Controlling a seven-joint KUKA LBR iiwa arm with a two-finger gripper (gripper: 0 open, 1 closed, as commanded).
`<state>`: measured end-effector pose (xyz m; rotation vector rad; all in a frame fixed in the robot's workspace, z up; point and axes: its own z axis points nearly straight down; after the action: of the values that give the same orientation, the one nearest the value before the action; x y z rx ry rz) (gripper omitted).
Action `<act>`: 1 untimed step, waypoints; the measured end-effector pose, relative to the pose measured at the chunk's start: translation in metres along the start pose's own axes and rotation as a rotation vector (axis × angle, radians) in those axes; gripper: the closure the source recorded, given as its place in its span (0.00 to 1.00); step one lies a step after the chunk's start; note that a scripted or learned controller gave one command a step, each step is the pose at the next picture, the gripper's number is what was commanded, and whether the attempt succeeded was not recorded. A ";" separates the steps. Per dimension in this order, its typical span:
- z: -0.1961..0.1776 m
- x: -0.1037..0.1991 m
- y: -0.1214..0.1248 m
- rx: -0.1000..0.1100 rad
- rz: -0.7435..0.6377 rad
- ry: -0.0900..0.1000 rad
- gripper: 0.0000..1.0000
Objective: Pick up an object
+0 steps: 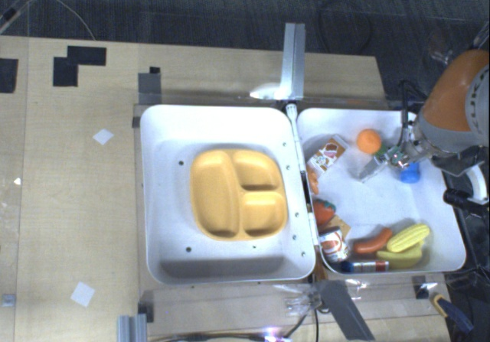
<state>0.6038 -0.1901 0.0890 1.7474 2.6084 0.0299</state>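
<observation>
Orange ball (pixel 369 141) lies in the right bin (pixel 459 252), untouched; just beside it on its right the gripper (pixel 398 154) hangs low over a grey block (pixel 370 170) and blue cap (pixel 410 173). Nothing looks lifted, so the whole pick remains. How the gripper is set I cannot tell: its tip is small and blurred among clutter.

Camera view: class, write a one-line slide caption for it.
Gripper low in the right bin between an orange ball and a blue object; yellow tray in the left bin.
</observation>
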 end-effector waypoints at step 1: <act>0.001 -0.003 0.025 0.009 -0.266 -0.014 0.00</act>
<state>0.6281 -0.1838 0.0887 1.3824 2.8083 0.0055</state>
